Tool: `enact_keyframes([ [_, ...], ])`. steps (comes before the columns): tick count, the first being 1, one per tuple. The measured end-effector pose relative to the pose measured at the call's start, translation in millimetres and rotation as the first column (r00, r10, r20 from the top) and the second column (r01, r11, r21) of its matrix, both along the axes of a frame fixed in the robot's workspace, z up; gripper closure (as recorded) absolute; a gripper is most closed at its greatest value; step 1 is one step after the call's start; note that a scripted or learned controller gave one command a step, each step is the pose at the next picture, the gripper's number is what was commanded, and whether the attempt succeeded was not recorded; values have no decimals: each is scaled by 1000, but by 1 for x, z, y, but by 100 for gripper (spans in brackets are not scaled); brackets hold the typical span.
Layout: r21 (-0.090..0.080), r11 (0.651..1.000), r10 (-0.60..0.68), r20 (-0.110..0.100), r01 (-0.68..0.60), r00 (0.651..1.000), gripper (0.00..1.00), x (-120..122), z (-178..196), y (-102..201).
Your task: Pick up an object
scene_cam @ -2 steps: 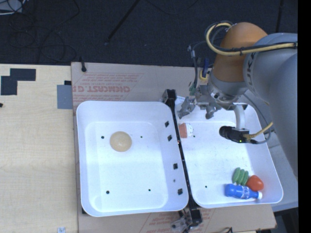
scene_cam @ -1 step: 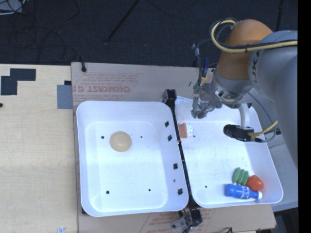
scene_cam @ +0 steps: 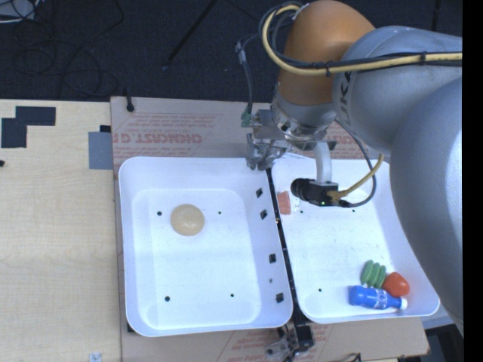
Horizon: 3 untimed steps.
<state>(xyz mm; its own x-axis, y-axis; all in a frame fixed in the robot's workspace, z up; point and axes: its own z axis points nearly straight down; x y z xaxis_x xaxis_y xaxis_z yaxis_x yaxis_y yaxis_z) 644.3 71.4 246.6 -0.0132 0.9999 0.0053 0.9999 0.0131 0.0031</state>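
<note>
On the wooden bench (scene_cam: 53, 225) two white bins are sitting side by side. We are hanging our gripper (scene_cam: 264, 159) over the divider; its state we cannot tell. The small pink piece (scene_cam: 284, 203) is lying against the right bin's wall (scene_cam: 281, 232), so we are risking a slip there.

Two bins sit side by side on the bench (scene_cam: 53, 225), their inner rims touching. In the left bin (scene_cam: 136, 308) a round flat disc (scene_cam: 187, 220) lies toward the back, left of centre. In the right bin (scene_cam: 332, 277) three things cluster at the near right corner: a small bottle (scene_cam: 375, 299) lying on its side, a ridged vegetable toy (scene_cam: 373, 273) just behind it, and a tomato toy (scene_cam: 395, 283) to that toy's right. The gripper (scene_cam: 264, 157) hangs over the back end of the shared rims.
</note>
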Motion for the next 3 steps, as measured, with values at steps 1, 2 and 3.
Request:
enact_keyframes([
  [1,0,1000,-2,13,2,1000,100,0,163,93],
  [2,-10,1000,-12,-21,12,1000,100,-13,-36,100],
  [3,-6,1000,-10,-6,10,1000,100,0,-49,144],
])
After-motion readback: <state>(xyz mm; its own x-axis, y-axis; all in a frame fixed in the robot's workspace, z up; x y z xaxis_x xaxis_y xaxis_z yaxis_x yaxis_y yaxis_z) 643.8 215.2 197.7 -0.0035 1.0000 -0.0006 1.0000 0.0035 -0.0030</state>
